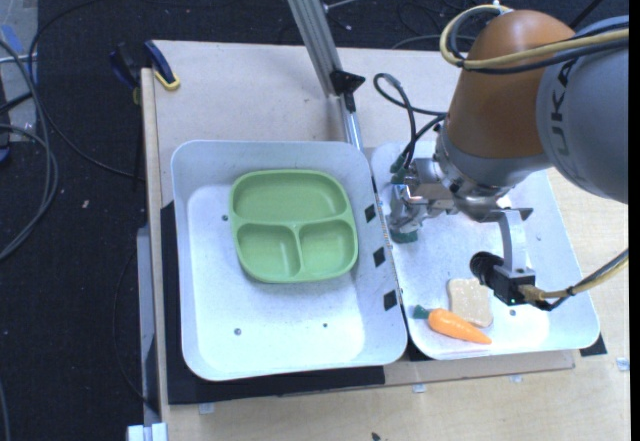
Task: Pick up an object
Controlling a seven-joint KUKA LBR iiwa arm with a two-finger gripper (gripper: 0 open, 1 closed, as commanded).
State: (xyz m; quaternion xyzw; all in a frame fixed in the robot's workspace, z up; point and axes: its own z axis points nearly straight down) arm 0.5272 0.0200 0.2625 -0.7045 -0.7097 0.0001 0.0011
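Your inventory, operator:
- Left bin point(200, 329): one green divided plate point(294, 226), three compartments, lying flat.
- Right bin point(560, 329): toy carrot point(458, 326) at the near edge, touching a pale bread slice point(471, 301) just behind it.
- Gripper point(403, 219): low over the right bin's left side, well apart from carrot and bread; you cannot tell its grip state.

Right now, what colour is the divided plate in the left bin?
Light green divided plate, seen best in the camera view.
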